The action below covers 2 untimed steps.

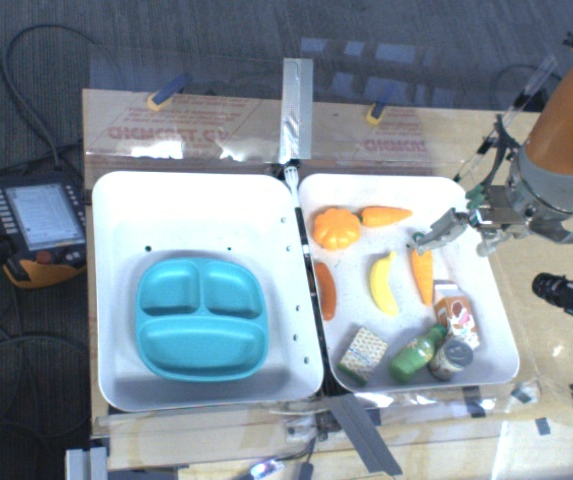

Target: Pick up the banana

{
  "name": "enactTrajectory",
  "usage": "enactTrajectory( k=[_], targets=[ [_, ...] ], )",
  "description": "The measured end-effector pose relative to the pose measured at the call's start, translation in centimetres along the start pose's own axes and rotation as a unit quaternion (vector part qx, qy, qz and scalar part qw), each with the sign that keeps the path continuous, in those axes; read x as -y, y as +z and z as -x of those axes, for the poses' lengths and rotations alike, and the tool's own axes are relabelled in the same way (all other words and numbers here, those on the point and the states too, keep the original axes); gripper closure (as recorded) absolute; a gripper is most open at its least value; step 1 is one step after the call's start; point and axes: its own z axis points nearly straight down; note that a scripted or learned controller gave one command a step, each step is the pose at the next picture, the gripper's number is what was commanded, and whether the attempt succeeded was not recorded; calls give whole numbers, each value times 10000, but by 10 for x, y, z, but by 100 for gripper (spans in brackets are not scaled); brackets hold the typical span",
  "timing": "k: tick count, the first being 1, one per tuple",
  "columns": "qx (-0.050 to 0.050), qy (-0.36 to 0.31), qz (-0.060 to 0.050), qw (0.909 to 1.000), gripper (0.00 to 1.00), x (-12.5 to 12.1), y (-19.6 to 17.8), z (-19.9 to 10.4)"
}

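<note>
gripper [428, 236]: over the right bin's upper right part, reaching in from the right; how far open, cannot tell, too small and blurred; nothing seen between its tips
arm [556, 158]: grey with orange band, right of the gripper, above the right bin's rim
banana [383, 283]: yellow, lying in the right bin, just below-left of the gripper, apart from it; roughly upright in the view, slightly curved
right bin [486, 268]: white, shallow, under the gripper; holds all the loose items
carrot by gripper [423, 276]: orange, lengthwise, directly below the gripper, just right of the banana; top end very close to the gripper, contact unclear
orange pumpkin-like toy [336, 228]: left of the gripper, near the bin's top left
second carrot [386, 214]: lying sideways, left and slightly above the gripper, touching or just beside the pumpkin-like toy
orange piece at divider [326, 290]: far left-below the gripper, against the bin's left wall
patterned block [363, 351]: below-left of the gripper, near the bin's front wall
green bottle [416, 356]: below the gripper, tilted, beside the block
can [449, 359]: below the gripper, just right of the green bottle
small carton [455, 313]: below-right of the gripper, above the can
left bin [116, 268]: white, well left of the gripper
blue tray [202, 315]: three compartments, in the left bin, well apart from the gripper
worktop [206, 128]: pale board under both bins
pendant [31, 223]: far left of the gripper, off the worktop, on the floor
</note>
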Motion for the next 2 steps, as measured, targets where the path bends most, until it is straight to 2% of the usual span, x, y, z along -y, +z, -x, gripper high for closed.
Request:
enactTrajectory(
  k=[1,2],
  targets=[
    [13,-153,67,9999,0,10,174,-23],
    [-5,-155,79,9998,100,9,164,-24]
  ],
)
